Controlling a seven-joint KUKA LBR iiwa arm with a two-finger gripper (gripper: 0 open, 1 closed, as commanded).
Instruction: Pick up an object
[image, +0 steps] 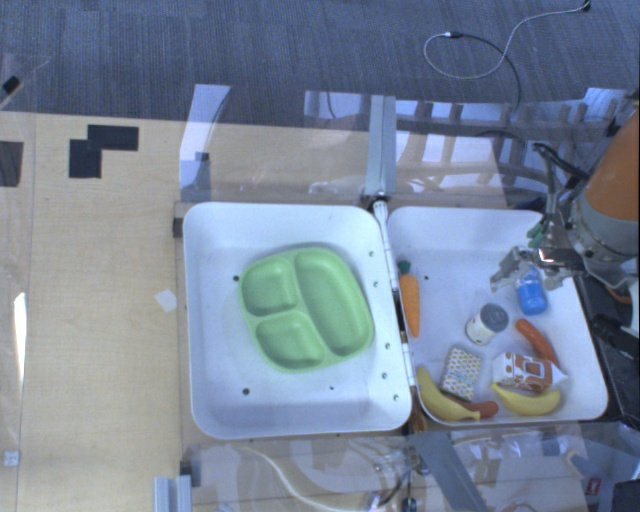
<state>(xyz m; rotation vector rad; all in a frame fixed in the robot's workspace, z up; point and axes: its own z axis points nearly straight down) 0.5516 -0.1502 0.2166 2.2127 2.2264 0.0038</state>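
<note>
- Camera view looks down on two white bins; the right bin (440, 235) holds the clutter, the left bin (215, 300) a green divided plate (305, 308).
- Gripper (535, 262) hangs at about three o'clock in the right bin, fingers spread, nothing between them.
- A small blue bottle (532, 296) lies touching or just under the fingertips, on their six o'clock side; it looks the likeliest target.
- I judge it light, stiff and smooth, liable to roll; best pinched across its body.
- Near it, toward seven o'clock, stands a grey-capped jar (488, 322); an orange sausage-like piece (537, 340) lies at six o'clock.
- A carrot (409, 303) rests by the bin's nine o'clock wall.
</note>
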